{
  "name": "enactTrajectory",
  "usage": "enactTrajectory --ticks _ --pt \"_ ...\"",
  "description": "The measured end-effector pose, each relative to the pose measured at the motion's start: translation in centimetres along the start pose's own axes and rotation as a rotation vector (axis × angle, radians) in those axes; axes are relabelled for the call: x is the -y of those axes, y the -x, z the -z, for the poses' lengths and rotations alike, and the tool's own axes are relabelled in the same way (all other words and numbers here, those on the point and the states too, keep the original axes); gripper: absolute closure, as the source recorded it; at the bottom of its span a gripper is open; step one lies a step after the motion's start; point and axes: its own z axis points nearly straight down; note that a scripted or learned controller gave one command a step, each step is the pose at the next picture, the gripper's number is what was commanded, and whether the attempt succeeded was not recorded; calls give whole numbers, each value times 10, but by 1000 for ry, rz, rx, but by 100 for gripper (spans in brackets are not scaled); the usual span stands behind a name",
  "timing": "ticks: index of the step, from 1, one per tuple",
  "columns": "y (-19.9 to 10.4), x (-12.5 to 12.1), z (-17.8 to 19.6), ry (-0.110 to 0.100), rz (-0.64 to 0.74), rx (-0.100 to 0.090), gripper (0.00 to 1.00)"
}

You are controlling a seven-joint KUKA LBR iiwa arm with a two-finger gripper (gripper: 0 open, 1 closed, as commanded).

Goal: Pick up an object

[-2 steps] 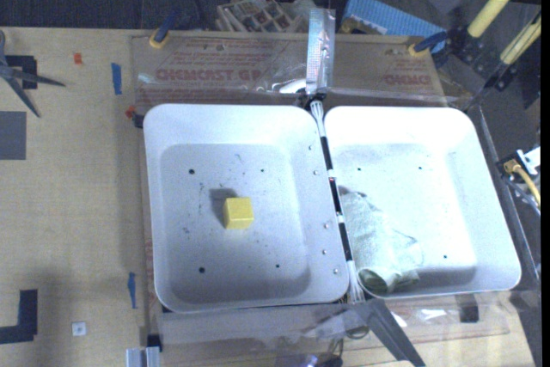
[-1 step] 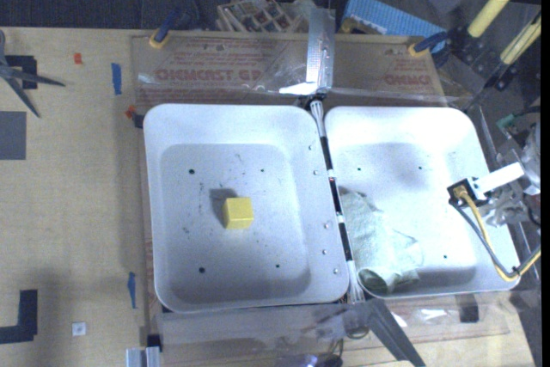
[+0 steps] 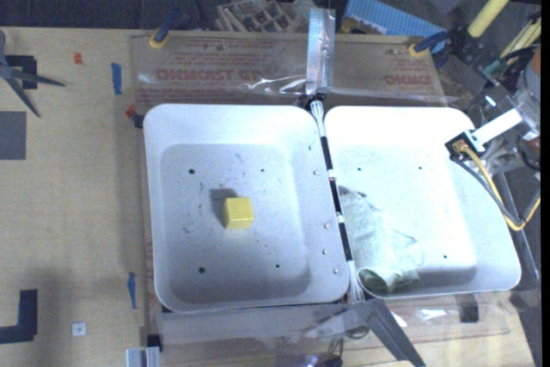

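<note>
A small yellow block [image 3: 239, 212] lies in the left bin [image 3: 172, 133], a little left of its middle. In the right bin [image 3: 430, 133], a crumpled pale grey-green cloth [image 3: 378, 245] lies partly rolled against the near left corner. Part of the arm [image 3: 526, 103] shows at the right edge, over the right bin's right rim. It carries a white bracket [image 3: 488, 133] and a looping yellow cable [image 3: 498, 193]. The arm stands well away from both the block and the cloth.
A raised divider [image 3: 331, 185] runs where the two bins meet. Clear plastic sheeting and a cardboard panel [image 3: 232, 73] sit behind the bins. The wooden bench [image 3: 69, 185] extends to the left, with blue tape marks and black patches on it.
</note>
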Motion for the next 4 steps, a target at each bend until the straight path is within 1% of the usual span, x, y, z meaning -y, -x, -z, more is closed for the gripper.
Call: enactTrajectory --ticks 1,2,3,4 --pt "-62 -43 11 0 130 1 100" --pt "-57 -40 86 0 186 0 100" --pt "-76 -69 -2 -5 -9 3 100" --pt "-78 -90 -43 -5 -338 3 100"
